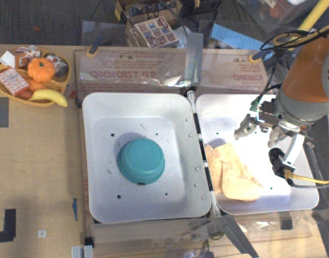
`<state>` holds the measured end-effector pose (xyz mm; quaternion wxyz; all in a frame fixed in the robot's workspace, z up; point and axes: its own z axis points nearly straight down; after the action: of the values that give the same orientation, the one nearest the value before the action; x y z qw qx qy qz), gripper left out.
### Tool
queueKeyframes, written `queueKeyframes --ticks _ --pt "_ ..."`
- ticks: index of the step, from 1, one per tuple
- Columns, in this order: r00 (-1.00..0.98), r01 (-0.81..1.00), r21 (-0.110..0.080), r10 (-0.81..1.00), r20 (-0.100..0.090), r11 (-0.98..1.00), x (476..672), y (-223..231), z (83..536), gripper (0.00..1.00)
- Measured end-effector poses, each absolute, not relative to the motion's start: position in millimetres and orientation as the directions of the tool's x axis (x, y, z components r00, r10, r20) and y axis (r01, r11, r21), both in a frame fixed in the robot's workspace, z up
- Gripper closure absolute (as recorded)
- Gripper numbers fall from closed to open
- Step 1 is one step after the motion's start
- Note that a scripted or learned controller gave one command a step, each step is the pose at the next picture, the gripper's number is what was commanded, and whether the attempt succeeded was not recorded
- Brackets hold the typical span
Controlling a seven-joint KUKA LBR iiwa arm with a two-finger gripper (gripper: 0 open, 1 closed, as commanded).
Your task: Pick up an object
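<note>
Gripper (259, 133) spread wide, nothing between fingers, poised above right bin (309, 200), not touching cloth. One finger (244, 129) points toward bin divider, other sits nearer arm's cable. Grey arm (309, 85) with orange band enters from right, wrist bent down over bin's rear half. Yellow-tan cloth (231, 173) lies crumpled in right bin's front left part, against divider. Teal bowl (142, 160) sits upside down at centre of left bin (100, 112), well apart from gripper. Wicker basket (3, 87) with toy fruit on bench, far left.
</note>
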<state>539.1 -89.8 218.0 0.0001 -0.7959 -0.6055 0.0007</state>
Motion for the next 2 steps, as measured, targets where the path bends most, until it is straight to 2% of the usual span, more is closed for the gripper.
queueKeyframes --ticks 1,2 --pt "0.177 0.984 -0.003 0.984 0.0 -0.177 511.3 -125.8 128.2 0.0" --pt "0.125 0.992 0.008 0.992 0.0 -0.125 514.1 -109.1 89.2 0.0"
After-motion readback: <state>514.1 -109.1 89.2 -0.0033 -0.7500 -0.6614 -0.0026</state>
